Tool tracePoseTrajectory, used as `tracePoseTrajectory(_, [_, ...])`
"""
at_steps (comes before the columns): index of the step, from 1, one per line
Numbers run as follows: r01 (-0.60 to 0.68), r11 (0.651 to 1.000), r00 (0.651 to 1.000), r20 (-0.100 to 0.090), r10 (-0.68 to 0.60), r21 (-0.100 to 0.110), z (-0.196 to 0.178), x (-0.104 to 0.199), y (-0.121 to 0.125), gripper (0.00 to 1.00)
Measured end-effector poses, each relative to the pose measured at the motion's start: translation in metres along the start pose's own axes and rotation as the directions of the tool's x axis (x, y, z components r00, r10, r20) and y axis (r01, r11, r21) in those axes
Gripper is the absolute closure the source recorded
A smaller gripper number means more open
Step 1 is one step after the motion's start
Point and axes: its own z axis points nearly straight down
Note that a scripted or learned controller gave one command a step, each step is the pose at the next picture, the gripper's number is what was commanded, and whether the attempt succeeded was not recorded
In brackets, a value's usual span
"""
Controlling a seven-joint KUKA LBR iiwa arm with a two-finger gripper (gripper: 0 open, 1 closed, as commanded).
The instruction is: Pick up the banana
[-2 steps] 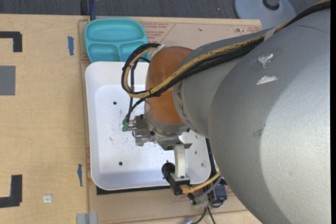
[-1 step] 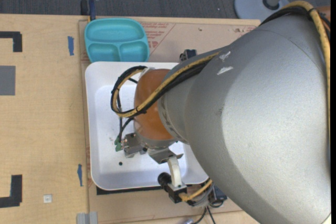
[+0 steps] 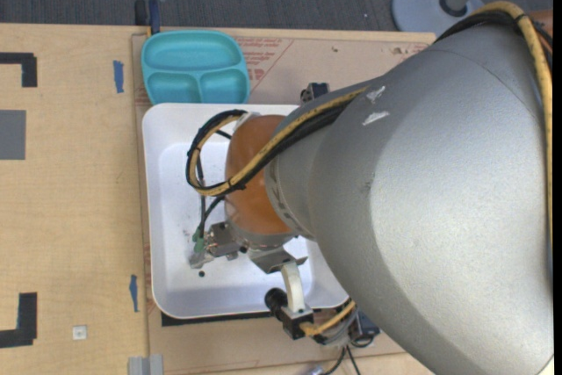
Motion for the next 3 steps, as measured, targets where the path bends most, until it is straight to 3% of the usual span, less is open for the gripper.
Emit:
tracePoseTrajectory(1, [-0.216, 0.976, 0.976, 0.000, 0.216, 0.002, -0.036, -0.011, 0.048, 0.00])
tracePoseTrajectory(2, [0.403, 0.915, 0.915, 0.003, -0.403, -0.006, -0.001, -0.007, 0.004, 0.00])
tracePoseTrajectory(3, [-0.014, 1.000, 1.000, -0.001, 0.014, -0.002, 0.000, -0.017, 0.073, 0.00])
